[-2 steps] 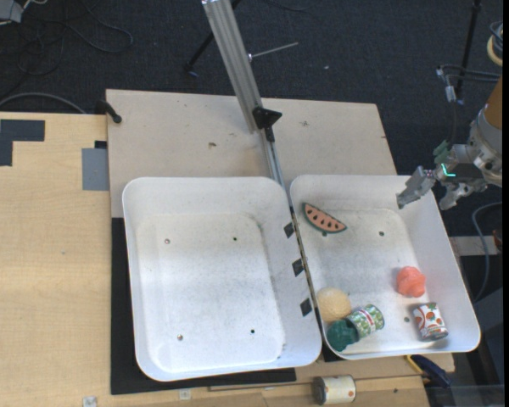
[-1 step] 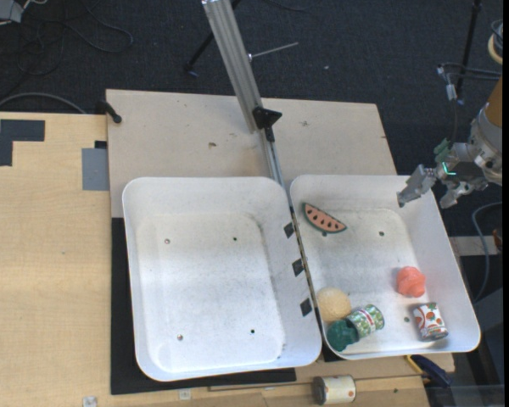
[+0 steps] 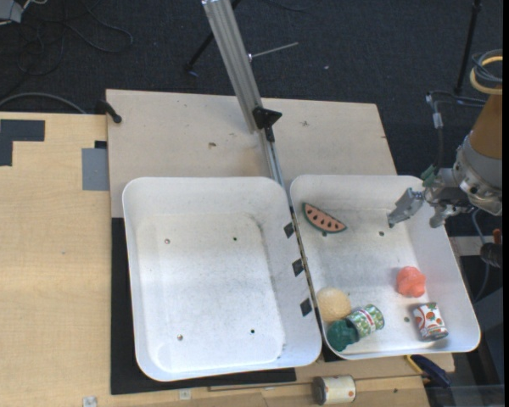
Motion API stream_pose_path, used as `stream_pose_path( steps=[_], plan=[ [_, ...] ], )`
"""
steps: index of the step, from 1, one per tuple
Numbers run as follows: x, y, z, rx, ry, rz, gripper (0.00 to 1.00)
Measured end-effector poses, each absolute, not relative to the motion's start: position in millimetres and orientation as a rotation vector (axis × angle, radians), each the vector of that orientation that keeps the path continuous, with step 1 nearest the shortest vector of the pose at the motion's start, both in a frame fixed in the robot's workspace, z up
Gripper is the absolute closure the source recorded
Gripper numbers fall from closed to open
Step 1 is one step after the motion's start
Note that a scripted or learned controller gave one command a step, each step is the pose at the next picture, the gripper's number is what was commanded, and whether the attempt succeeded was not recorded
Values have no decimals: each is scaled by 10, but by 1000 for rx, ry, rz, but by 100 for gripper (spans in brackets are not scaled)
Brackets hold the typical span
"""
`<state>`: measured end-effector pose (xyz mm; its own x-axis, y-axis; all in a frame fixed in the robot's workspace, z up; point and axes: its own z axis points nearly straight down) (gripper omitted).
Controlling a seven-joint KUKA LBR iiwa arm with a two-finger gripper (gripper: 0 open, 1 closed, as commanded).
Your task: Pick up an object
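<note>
**Gripper poised over the right bin, nothing in it yet**

Gripper (image 3: 417, 209) hangs at the upper right of the right bin (image 3: 369, 185), its two grey fingers spread apart with only bin floor between them; behind it the wrist and the orange-banded arm (image 3: 483, 155) run off toward three o'clock.

Working outward from the fingers: the nearest candidate is the watermelon slice (image 3: 324, 219), lying flat at about nine o'clock from the gripper, close to the divider between the bins; at roughly six o'clock sits the pink-red lump (image 3: 411, 281), alone on bare floor; further along, near the bin's lower rim, a small red-labelled can (image 3: 429, 321) lies at six o'clock, while a green-labelled can (image 3: 366, 320), a dark green piece (image 3: 342, 335) and a pale yellow ball (image 3: 332, 301) crowd together at seven o'clock, touching or nearly so. The left bin (image 3: 153, 197) holds nothing to grasp.

Judging from this layout, the pink-red lump looks the best choice; it stands well apart from its neighbours and from the walls, so both fingers can pass either side; the descent should be centred over it and go low enough to close around its middle. The slice is thin and flat, likely to slip under the fingertips; the cluster risks a pinch on two things at once.
</note>
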<state>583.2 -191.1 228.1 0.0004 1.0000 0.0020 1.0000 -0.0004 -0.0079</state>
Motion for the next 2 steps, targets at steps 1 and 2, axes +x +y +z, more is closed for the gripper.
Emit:
stream_pose_path(
  steps=[1, 2],
  plan=[
    [5839, -1899, 1634, -2216, -2215, 7, 0],
    [5839, -1933, 1001, -2217, -2215, 6, 0]
  ],
)
